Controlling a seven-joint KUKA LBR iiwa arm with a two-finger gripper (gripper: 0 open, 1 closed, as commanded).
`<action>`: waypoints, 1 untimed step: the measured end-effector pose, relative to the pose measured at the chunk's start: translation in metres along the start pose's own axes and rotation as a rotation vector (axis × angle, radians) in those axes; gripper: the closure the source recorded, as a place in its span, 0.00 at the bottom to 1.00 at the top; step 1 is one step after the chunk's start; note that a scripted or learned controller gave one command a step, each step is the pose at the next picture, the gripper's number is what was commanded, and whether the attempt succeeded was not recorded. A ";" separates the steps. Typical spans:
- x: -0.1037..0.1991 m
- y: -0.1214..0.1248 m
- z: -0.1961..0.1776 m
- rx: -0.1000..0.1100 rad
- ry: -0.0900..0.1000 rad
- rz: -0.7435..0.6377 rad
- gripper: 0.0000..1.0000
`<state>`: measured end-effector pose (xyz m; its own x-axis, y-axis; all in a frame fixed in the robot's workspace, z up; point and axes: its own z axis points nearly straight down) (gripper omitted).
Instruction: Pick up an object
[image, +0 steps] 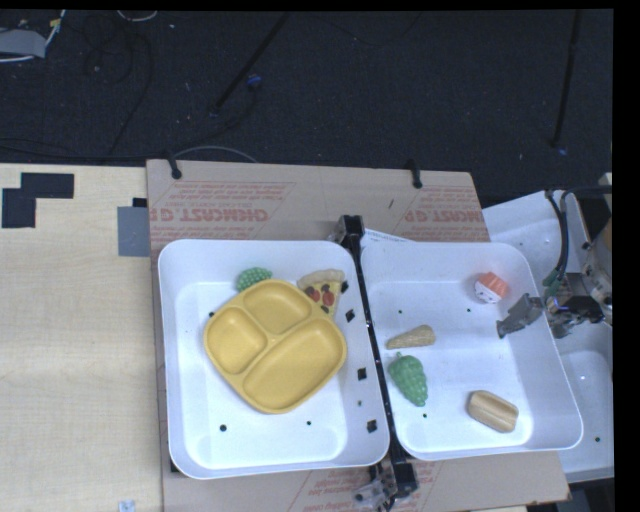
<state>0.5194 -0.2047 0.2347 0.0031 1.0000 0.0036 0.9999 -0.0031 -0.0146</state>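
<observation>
Gripper (522, 316) hangs at the three o'clock edge of the right bin (540, 425), a dark grey tip poking in over the rim, and whether it is open or closed I cannot tell at this size; nothing shows in its hold. On that bin's floor lie four candidates: a small orange-and-white piece (489, 287) toward one o'clock, nearest the gripper; a pale yellow wedge (411, 338) near the centre-left; a green bumpy cluster (408, 379) just below it at about eight o'clock; and a tan bread-like roll (492, 411) down at five o'clock. The left bin (190, 440) carries a yellow divided plate (275, 345), with a green piece (254, 276) and a pizza-slice toy (323, 287) tucked against its twelve o'clock side (both awkwardly close to the plate's rim). By my reading the approach is the step in hand, with no object yet chosen or touched. The next move calls for travel inward over one item, most plausibly the orange-and-white piece or the roll since each sits apart from its neighbours, then a straight descent so the gripper straddles it before closing.
</observation>
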 end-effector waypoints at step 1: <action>0.000 0.002 -0.007 -0.012 -0.003 -0.003 0.00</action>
<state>0.5219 -0.2043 0.2414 -0.0004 1.0000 0.0010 1.0000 0.0004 -0.0031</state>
